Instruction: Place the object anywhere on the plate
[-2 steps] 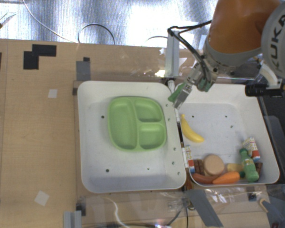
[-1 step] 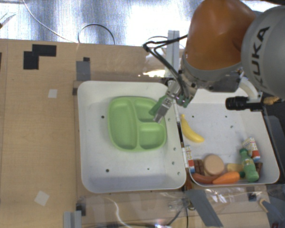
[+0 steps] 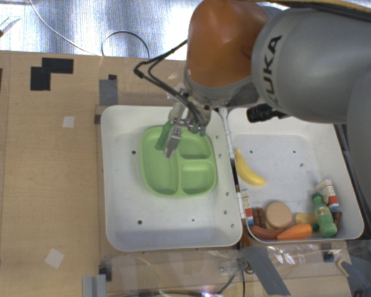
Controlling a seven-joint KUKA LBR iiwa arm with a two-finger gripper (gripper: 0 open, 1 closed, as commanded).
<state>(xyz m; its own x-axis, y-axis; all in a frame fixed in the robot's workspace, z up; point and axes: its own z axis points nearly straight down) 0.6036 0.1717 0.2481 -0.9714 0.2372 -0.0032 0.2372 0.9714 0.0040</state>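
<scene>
Wooden bench point(image 3: 43, 184) is carrying 2 shallow white bins: you're looking at the left bin point(image 3: 130, 218) and the right bin point(image 3: 284, 150) sitting edge to edge. 1 light-green plastic plate w/ 3 compartments point(image 3: 195, 179) is lying flat in the left bin, toward its upper middle. 1 grey arm w/ orange band point(image 3: 309, 60) is reaching in from the right, and its gripper point(image 3: 172, 142) is hanging over the plate's upper-left compartment. You can't tell whether the gripper is spread or pressed together. 1 small dark-green piece point(image 3: 167, 130) is showing right at the gripper, above that same compartment; whether it's gripped, you can't tell.

The right bin is holding the rest, approx. 7 items: 1 yellow banana point(image 3: 250, 173) lying alone near the left wall, then a cluster along the bottom edge w/ 1 round tan disc point(image 3: 278, 215), 1 orange carrot point(image 3: 295, 231), 1 brown sausage-like piece point(image 3: 264, 232), 1 green bottle point(image 3: 325, 221), 1 white bottle w/ red cap point(image 3: 327, 190) and 1 small red-white-blue item point(image 3: 248, 216). The carrot is touching the disc's lower side.
</scene>
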